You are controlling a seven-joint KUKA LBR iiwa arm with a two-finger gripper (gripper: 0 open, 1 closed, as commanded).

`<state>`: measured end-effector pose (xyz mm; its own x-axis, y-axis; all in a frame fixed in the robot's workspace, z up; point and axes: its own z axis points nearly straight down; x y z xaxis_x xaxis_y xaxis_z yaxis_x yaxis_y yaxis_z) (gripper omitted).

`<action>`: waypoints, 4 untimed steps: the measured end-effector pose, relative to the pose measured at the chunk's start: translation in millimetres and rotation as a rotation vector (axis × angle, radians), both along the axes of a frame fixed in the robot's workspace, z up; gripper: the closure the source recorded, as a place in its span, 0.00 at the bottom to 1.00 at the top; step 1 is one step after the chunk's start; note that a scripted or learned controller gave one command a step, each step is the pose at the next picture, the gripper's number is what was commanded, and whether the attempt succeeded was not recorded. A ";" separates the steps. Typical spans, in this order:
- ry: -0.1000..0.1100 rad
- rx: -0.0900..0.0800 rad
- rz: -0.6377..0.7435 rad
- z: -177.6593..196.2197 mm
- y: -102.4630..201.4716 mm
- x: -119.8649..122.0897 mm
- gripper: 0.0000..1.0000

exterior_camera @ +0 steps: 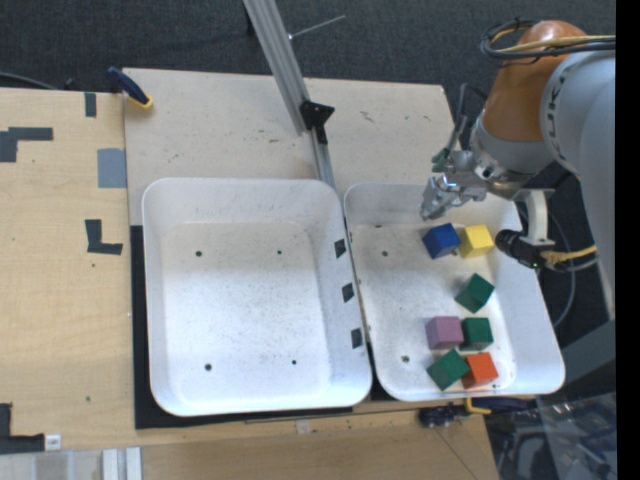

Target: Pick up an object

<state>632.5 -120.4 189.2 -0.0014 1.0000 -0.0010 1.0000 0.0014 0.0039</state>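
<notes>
Blue block (440,240) is not yet lifted; the end effector (436,206) is poised just above it, its opening not discernible, so the grasp remains undone.

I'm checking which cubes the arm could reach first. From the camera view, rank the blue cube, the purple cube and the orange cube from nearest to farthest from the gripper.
1. Small blue cube: just below the two-finger gripper, at the right bin's far end.
2. Small purple cube: mid-bin, farther toward the near end.
3. Small orange cube: by the near rim, farthest.
</notes>
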 end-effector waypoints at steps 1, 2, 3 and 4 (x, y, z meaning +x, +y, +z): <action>-0.002 0.000 0.001 63.5 1.7 4.3 1.00; -0.001 0.000 0.001 114.1 2.1 5.3 1.00; 0.004 0.002 0.004 113.3 55.4 -2.1 1.00; 0.006 0.002 0.004 109.0 102.6 -9.4 1.00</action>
<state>623.1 -17.8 298.2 -0.0056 1.0000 0.0009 1.0000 0.0056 -0.0021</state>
